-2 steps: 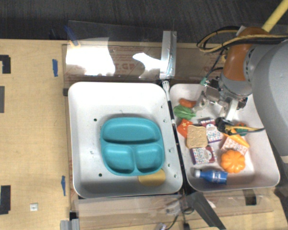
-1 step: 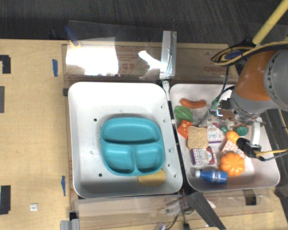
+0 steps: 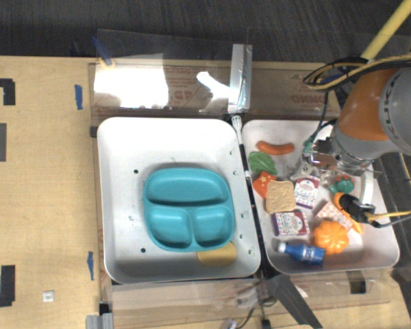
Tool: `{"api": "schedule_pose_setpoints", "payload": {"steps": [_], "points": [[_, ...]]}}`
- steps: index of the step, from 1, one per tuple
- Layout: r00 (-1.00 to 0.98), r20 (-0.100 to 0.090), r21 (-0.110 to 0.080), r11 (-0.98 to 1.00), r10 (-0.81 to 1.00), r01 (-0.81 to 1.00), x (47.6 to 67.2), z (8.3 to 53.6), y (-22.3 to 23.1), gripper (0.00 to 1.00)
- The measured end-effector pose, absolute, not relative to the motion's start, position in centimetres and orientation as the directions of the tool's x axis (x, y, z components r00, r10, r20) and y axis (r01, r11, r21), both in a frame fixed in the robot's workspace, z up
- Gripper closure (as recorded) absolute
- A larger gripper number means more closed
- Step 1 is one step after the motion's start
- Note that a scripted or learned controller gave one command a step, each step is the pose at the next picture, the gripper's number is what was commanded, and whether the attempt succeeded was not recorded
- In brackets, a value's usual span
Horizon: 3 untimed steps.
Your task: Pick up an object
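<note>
A: Where is the gripper?

B: Low in the right bin, among the toys; whether it is spread or closed I cannot tell.

A: And the objects?

B: A sausage lies at the far side; a bread slice in the middle; a small pumpkin and blue bottle nearest; the left bin bears a teal tray and what looks like a tan sponge.
</note>
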<state>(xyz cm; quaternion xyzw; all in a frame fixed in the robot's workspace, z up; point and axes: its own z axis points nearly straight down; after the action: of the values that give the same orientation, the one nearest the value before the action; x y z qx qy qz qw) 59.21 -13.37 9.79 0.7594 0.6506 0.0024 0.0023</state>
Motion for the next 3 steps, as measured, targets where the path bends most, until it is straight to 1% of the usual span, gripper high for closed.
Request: {"api": "schedule_pose_setpoints", "payload": {"steps": [1, 2, 3], "points": [[0.099, 0.001, -0.027, -0.099, 0.995, 0.995, 66.2, 8.5, -14.2, 1.00], [0.097, 0.000, -0.029, -0.097, 0.995, 0.995, 66.2, 9.5, -14.1, 1.00], [0.089, 0.002, 0.010, -0.089, 0.996, 0.996, 66.3, 19.0, -7.5, 1.00]]}}
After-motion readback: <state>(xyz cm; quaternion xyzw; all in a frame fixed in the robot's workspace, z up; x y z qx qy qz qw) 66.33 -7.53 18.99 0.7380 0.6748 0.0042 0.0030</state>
